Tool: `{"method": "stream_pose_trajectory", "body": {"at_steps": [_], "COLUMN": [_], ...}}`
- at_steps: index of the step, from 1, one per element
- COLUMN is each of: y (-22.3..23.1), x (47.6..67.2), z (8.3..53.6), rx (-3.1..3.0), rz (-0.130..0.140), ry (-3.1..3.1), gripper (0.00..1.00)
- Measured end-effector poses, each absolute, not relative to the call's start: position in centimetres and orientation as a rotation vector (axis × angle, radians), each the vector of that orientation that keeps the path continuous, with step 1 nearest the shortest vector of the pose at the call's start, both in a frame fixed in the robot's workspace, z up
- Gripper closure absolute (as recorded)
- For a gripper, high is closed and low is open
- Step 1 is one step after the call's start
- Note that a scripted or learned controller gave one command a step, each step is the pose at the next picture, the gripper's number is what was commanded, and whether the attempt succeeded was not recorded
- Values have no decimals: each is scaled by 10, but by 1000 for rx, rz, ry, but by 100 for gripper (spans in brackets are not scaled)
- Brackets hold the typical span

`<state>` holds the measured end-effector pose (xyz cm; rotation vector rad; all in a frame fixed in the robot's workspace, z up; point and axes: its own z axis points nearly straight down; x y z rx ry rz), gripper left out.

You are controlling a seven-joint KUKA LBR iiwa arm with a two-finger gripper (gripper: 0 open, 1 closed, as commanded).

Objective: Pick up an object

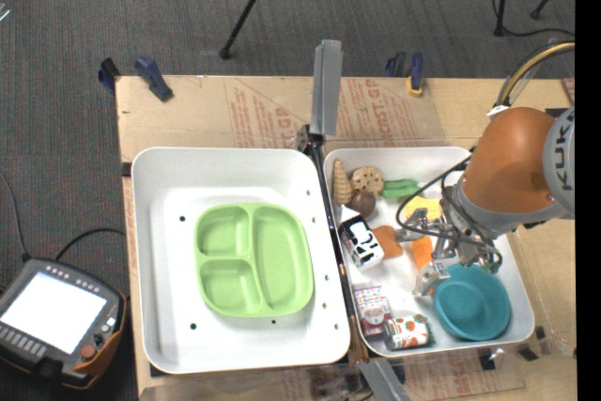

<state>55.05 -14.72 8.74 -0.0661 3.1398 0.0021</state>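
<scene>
The right bin [399, 153] holds several small objects. My gripper [435, 264] hangs low over its middle, below the orange wrist band [510, 170]. It sits just beside a small orange piece [423, 250] and above the left rim of a teal bowl [472, 304]. An orange oblong [388, 241] and a black-and-white box [360, 239] lie to its left. Wrist and cables cover the gripper's tips. A yellow item [424, 206] is partly hidden under the wrist.
At the right bin's back lie a brown cone [341, 183], a cookie [368, 177], a brown ball [362, 202] and a green item [400, 189]. Two small cartons [373, 305] [406, 331] rest at its front. The left bin [150, 202] holds a green divided tray [254, 258].
</scene>
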Motion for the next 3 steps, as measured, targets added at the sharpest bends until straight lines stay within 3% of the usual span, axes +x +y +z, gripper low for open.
{"method": "stream_pose_trajectory", "body": {"at_steps": [1, 2, 3], "y": [-144, -144, -109], "x": [552, 552, 557], "z": [98, 98, 87], "rx": [-76, -78, 6], "rz": [2, 3, 4], "ry": [3137, 3137, 3143], "gripper": [100, 0, 0]}}
